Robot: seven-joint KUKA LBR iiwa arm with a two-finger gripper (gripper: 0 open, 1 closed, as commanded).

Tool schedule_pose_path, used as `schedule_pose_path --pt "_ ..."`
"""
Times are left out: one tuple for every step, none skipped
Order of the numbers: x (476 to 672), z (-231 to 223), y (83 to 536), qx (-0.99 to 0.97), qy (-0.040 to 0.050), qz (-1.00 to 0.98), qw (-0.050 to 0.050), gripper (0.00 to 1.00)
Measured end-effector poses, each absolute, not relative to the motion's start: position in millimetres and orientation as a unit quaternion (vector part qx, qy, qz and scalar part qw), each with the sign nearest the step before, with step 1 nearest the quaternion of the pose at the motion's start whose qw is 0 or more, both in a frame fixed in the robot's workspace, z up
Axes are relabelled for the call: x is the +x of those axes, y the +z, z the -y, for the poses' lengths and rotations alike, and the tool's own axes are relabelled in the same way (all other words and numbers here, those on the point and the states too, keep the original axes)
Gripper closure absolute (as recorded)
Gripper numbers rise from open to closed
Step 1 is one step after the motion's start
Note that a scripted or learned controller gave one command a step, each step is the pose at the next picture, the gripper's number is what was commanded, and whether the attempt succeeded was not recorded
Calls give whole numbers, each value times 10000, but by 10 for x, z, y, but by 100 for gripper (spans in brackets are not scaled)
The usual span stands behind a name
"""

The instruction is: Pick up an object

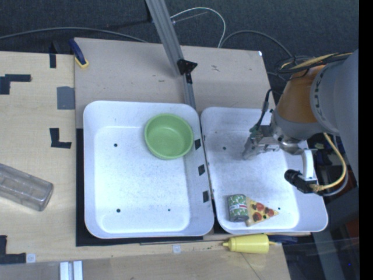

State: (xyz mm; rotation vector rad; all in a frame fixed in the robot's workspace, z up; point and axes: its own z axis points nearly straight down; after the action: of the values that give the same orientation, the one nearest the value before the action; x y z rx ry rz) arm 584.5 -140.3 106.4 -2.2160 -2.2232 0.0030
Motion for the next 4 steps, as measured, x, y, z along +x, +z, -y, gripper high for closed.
schedule_pose_path --pt "5947 1381 1632 -7064 -10 7078 -16 100" --pt "5867 1430 2166 -7068 -11 7074 -21 100" --pt "5871 1427 2279 -7066 -2 7076 0 100" --pt "5978 926 2363 -7047 -6 7095 7 100"
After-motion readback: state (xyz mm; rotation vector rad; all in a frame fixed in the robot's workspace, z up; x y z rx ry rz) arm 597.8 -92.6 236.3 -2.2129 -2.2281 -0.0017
